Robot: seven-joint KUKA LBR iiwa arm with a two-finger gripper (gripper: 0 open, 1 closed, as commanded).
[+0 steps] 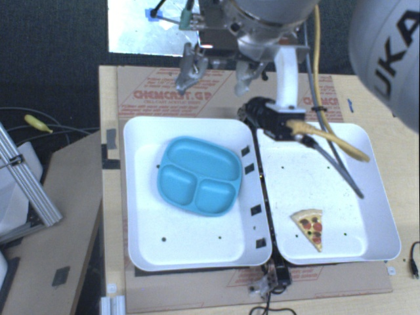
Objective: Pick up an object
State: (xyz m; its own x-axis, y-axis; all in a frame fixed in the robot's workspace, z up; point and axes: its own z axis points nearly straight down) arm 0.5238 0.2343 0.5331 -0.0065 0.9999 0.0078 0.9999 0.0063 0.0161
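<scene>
Arm high behind the bins, tool open-fingered, holding nothing.

Two white bins of smooth, slightly glossy plastic rest on matt brown printed cardboard. A smooth sky-blue plastic divided plate lies in the left one. Above, the end effector has dull silver metal fingers.

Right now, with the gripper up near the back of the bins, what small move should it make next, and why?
Probably move the gripper toward the front of the right bin and stop above the pizza slice. The gripper hangs open with nothing between its fingers, above the back edge of the bins. The slice lies flat and alone near the front, smaller than the blue divided plate in the left bin.
</scene>
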